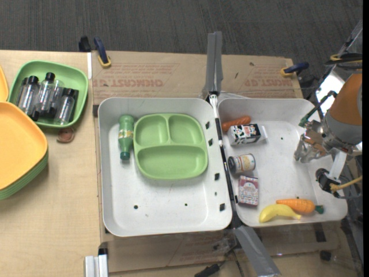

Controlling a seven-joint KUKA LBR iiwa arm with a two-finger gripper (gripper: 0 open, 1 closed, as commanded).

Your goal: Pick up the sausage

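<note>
Claw (305,150): over the right bin's (288,113) right side, near the wall; finger state cannot be told. Sausage (236,122): red-orange, at the same bin's upper left, touching the milk carton (246,133). Below these: tin can (241,163), pink box (248,190), banana (278,213), carrot (297,205). Left bin (115,206): green divided plate (170,146), green bottle (125,135).

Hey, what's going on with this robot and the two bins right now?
The arm's tool hangs over the right bin, near its right wall, holding nothing. The sausage it should pick up lies untouched at the bin's far left corner, beside a small milk carton. The left bin holds a green divided plate and a green bottle.
</note>
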